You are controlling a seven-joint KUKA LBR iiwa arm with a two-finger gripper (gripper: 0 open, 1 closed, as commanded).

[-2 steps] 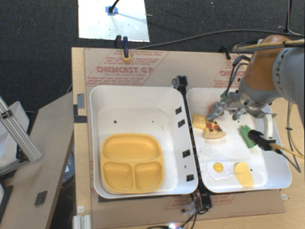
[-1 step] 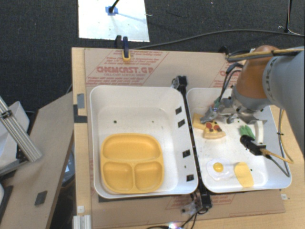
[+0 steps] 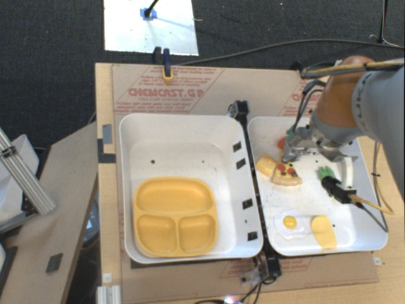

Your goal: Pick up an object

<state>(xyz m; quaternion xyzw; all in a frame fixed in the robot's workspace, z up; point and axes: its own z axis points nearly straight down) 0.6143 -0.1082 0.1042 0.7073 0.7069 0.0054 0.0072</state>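
Arm's in from the right, claw (image 3: 291, 159) low over the right bin (image 3: 373, 233), right above the pizza slice (image 3: 286, 177). Looks like the approach/descent step, nothing lifted yet imo. Can't tell how the claw is set. Next move prob needs a straight drop onto the slice w/o clipping the yellow wedge (image 3: 266, 166) just left of it. Fried egg (image 3: 290, 223) sits below the slice, near the front wall. Left bin (image 3: 183, 132) has a yellow divided tray (image 3: 176, 215). Table (image 3: 190, 84) is cardboard-topped, dark carpet behind.

One camera looks down at a slant on the bench (image 3: 190, 81). Both bins lie across mid-frame. The arm (image 3: 373, 100) enters from the right.
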